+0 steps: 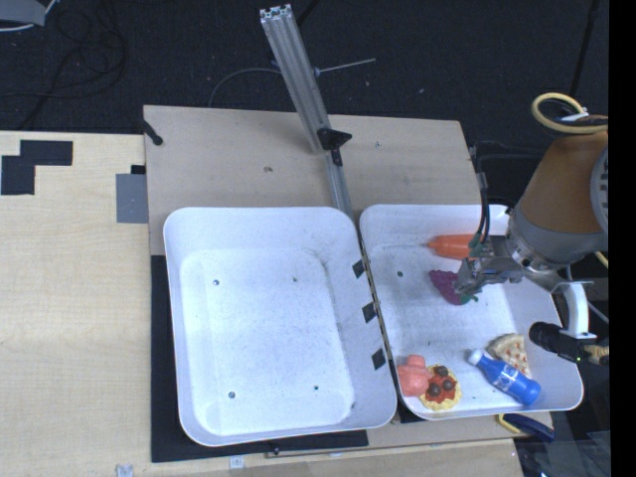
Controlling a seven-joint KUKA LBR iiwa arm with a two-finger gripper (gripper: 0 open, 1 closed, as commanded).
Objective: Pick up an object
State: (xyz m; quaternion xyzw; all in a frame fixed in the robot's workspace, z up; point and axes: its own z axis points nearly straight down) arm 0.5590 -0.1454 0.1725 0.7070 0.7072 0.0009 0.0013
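A purple toy (447, 285) lies in the right bin (417, 229), near its middle. The end effector (471, 278) sits right by it, touching its side, but I cannot tell how its grip stands. An orange carrot (452, 245) lies just behind. A blue bottle (507, 377), a pizza slice (511, 350) and red toys (428, 381) lie near the front edge. The left bin (199, 229) sits beside it on the counter (238, 157).

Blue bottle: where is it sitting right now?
The blue bottle lies in the right bin, near its front right corner, just in front of the pizza slice and right of the small fruit tart.
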